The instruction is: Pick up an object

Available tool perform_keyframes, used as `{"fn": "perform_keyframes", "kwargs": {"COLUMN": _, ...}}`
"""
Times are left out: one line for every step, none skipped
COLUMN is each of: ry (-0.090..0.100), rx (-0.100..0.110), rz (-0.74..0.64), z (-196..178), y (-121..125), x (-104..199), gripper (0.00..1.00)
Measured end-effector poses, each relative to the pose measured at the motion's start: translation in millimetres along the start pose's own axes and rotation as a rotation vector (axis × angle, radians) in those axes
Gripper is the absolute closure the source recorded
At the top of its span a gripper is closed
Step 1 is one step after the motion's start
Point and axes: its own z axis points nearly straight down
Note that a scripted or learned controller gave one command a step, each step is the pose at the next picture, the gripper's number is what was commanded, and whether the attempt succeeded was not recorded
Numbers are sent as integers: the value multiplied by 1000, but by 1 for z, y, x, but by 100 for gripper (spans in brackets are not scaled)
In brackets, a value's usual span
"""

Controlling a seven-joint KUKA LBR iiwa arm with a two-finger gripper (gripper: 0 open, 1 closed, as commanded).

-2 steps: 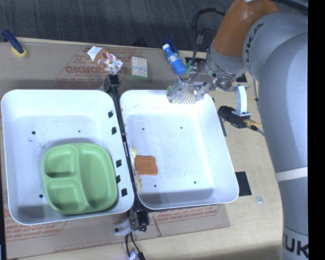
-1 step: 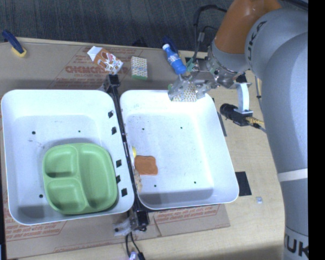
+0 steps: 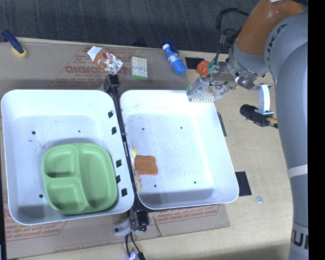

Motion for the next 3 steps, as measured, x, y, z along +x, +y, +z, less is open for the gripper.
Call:
{"fn": "perform_keyframes", "kwargs": {"ry": 0, "rx": -1, "rz": -6, "z": -11, "y": 1, "x": 1, "gripper": 100}}
{"fn": "perform_keyframes", "kwargs": {"ry": 2, "rx": 3, "rz": -5, "z": -1, "y": 1, "x": 86, "gripper": 100}}
{"fn": "perform_keyframes", "kwargs": {"ry": 0, "rx": 1, "rz": -1, "z": 7, "y": 0, "x": 31, "gripper": 100}}
